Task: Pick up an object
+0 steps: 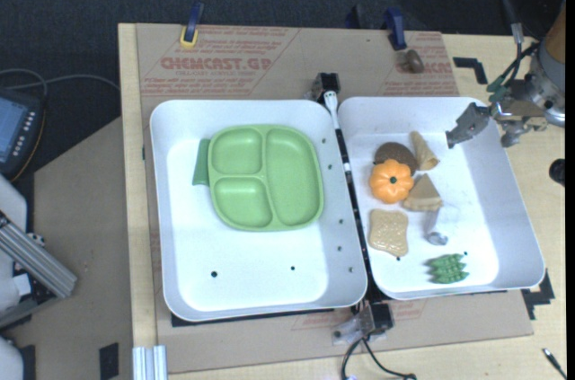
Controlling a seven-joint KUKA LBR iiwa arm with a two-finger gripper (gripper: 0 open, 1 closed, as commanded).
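The right bin (503, 190) holds toy food: an orange pumpkin (393, 181), a brown round piece (393, 154) behind it, two tan wedges (422, 150) (424, 192), a beige toast slice (389, 232), a small grey piece (437, 237) and a green pea pod (446, 269). My gripper (490, 128) hangs over the bin's far right part, to the right of the upper wedge and apart from it. Its fingers (463, 127) are spread open with nothing between them.
The left bin (180, 261) holds a light green divided plate (266, 176). A black bracket (327, 87) sits at the far end of the seam between the bins. Clamps (190, 33) (395, 30) hold the cardboard at the back edge.
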